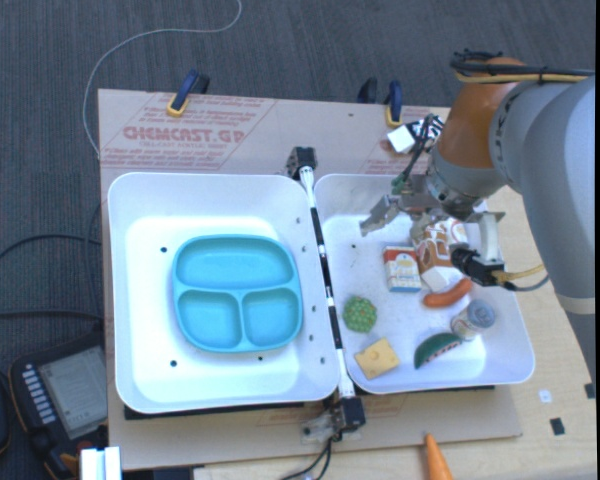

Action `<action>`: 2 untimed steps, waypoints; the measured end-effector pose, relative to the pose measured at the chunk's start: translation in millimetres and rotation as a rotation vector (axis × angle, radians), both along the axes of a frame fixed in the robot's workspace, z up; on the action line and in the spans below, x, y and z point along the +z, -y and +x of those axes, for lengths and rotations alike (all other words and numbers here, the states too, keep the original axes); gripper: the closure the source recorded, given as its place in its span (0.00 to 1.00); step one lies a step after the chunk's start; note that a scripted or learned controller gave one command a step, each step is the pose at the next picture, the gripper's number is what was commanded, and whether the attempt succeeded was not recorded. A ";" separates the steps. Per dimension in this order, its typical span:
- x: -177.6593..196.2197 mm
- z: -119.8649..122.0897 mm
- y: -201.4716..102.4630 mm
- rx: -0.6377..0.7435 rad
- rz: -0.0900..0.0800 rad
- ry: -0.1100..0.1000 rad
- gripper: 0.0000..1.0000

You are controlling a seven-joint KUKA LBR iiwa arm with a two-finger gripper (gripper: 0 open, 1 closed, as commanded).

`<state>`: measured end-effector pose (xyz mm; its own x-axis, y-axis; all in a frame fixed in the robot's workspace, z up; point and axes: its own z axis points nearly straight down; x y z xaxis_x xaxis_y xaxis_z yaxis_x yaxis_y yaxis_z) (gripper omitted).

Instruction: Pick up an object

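My gripper (428, 234) hangs over the back of the right bin (510, 368), open, its fingers spread wide to either side. A red and white packet (438, 246) lies just below it, between the fingers but not gripped. In front of it sit a small white and orange carton (403, 270) and a red sausage (447, 293). Nearer the front lie a green broccoli piece (360, 314), a yellow cheese wedge (376, 358), a watermelon slice (438, 348) and a small grey can (475, 318).
The left bin (140, 368) holds a blue three-part plate (238, 292). A black divider rail (322, 268) runs between the bins. The grey arm with its orange band (475, 128) reaches in from the right over the back rim.
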<state>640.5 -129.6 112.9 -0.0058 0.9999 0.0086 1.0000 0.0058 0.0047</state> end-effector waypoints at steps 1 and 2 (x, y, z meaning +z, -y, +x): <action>-24.5 -59.8 -18.0 -0.006 -0.011 0.004 0.00; -13.9 -58.9 -18.0 -0.006 -0.011 0.006 1.00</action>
<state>581.7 -111.6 99.0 0.0003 1.0000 -0.0025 0.9999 -0.0003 0.0104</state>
